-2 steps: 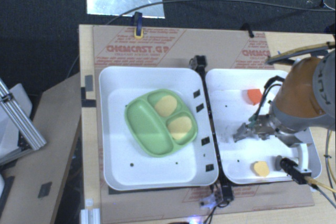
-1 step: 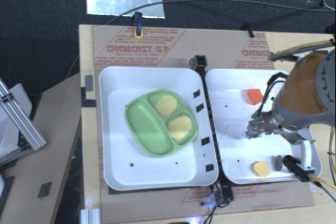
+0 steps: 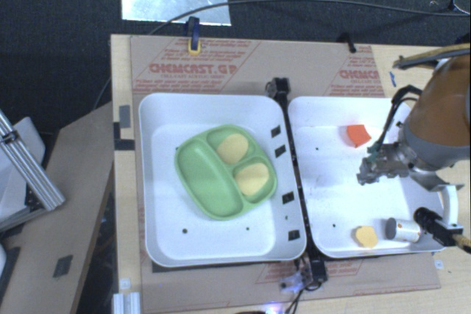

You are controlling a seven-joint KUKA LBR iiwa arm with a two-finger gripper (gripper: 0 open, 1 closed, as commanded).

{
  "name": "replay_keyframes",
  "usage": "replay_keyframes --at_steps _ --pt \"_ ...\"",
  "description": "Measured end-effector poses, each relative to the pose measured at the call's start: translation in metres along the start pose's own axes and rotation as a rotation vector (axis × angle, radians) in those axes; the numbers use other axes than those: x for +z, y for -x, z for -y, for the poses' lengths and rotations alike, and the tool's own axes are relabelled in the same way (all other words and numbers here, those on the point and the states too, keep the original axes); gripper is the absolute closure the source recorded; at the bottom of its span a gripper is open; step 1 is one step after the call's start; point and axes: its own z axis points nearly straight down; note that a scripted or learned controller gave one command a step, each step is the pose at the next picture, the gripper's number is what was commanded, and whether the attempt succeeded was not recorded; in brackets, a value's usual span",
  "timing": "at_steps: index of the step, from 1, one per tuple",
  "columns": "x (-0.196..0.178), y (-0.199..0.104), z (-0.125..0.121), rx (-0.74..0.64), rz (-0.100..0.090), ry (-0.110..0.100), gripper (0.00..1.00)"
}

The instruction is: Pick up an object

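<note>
**A:** Camera view first: what is seen on the bench?

**B:** 2 shallow white bins are seen side by side. In the left bin (image 3: 158, 158) a green divided tray (image 3: 221, 173) is laid, with 2 yellow pieces in its smaller compartments (image 3: 234, 148) (image 3: 253, 177).

**A:** And the right bin (image 3: 324, 224)?

**B:** 3 loose things are found there: an orange block (image 3: 358, 134) near the far wall, a yellow round piece (image 3: 366, 236) near the front wall, and a silver cylinder (image 3: 402, 229) just beside it.

**A:** Where is the gripper (image 3: 370, 171) placed?

**B:** It is held over the middle of the right bin, between the orange block and the yellow round piece, apart from both. Nothing is seen between its fingers; whether they are spread or closed cannot be told.
</note>
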Motion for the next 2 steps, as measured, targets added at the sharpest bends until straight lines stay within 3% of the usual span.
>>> replay_keyframes --at_steps 2 --pt "-0.109 -0.002 0.003 -0.001 0.0 0.001 1.0"
